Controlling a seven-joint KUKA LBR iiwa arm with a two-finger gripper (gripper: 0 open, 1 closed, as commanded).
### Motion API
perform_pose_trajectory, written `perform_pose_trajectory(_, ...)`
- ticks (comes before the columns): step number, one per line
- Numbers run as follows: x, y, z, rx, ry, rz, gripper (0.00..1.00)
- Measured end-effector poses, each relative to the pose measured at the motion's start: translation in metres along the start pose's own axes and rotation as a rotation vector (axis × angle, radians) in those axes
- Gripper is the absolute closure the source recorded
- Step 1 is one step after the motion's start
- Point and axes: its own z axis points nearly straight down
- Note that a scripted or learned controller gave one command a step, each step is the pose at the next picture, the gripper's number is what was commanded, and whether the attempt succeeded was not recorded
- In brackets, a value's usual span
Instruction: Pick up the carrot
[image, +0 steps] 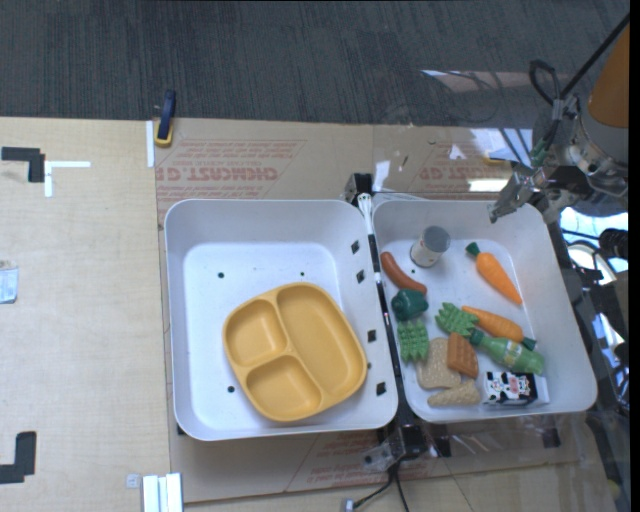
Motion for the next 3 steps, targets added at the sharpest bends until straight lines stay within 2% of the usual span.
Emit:
perform_pose_trajectory(1, -0.018, 0.008, 0.142, 0.001, 0.001, 0.029, 0.0)
perform_pose_trajectory(2, -0.044, 0.018, 0.168, -0.005, 0.015, 0.175, 0.0)
perform_pose_trajectory(3, -0.046, 0.018, 0.159, -0.005, 0.005, 0.168, 1.0)
